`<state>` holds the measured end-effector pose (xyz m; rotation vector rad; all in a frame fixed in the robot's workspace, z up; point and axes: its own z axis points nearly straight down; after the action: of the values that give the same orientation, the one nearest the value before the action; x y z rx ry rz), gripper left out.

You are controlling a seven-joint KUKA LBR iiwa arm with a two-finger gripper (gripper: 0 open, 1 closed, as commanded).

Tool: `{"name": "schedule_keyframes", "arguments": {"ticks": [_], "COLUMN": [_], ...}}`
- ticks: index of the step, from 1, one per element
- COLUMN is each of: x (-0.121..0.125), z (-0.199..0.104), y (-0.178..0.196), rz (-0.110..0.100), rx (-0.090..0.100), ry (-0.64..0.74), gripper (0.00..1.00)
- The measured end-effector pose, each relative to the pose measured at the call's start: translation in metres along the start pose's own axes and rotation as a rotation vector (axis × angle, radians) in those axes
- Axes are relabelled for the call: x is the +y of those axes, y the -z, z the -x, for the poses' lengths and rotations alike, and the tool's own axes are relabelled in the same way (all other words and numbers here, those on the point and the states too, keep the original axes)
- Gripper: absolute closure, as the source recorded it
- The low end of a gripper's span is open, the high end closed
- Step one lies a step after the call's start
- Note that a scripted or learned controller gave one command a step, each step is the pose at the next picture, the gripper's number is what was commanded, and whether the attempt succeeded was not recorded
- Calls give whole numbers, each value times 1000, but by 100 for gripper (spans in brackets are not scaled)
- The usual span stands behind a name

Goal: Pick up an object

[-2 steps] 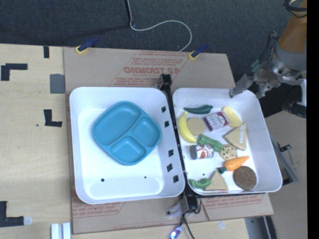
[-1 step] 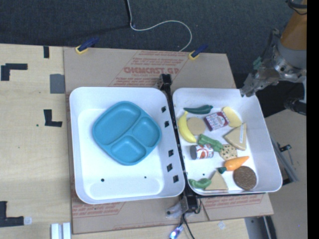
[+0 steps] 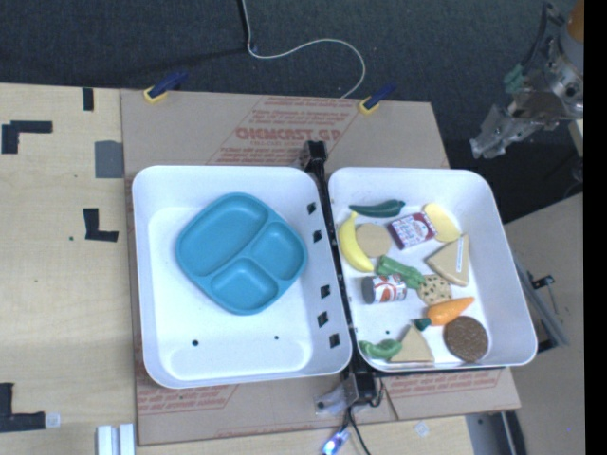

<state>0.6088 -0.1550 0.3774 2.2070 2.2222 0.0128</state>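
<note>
The toy food lies in the right bin (image 3: 503, 254), lower right of centre: banana (image 3: 350, 245), green pepper (image 3: 377, 209), carrot (image 3: 448, 311), brown cookie (image 3: 467, 337), small can (image 3: 383, 291) and wedges, packed close together. The left bin (image 3: 152, 254) holds a blue divided plate (image 3: 241, 252). The gripper (image 3: 493, 138) hangs at the upper right, well apart from both bins; its state cannot be determined.

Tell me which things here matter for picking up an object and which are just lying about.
For the job:
hand, up at right, outside the bins
right bin of toy food: banana, carrot, brown cookie, green pepper

Lying about:
blue divided plate in the left bin
white cable
cardboard sheet
</note>
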Motion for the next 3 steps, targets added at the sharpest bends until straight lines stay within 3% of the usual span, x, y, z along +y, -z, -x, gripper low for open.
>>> {"name": "schedule_keyframes", "arguments": {"ticks": [1, 2, 3], "x": [-60, -86, -128], "z": [14, -62, -45], "y": [-78, 68, -19], "rz": [-23, 0, -23], "rx": [2, 2, 2], "ry": [-10, 3, -10], "gripper": [100, 100, 100]}}
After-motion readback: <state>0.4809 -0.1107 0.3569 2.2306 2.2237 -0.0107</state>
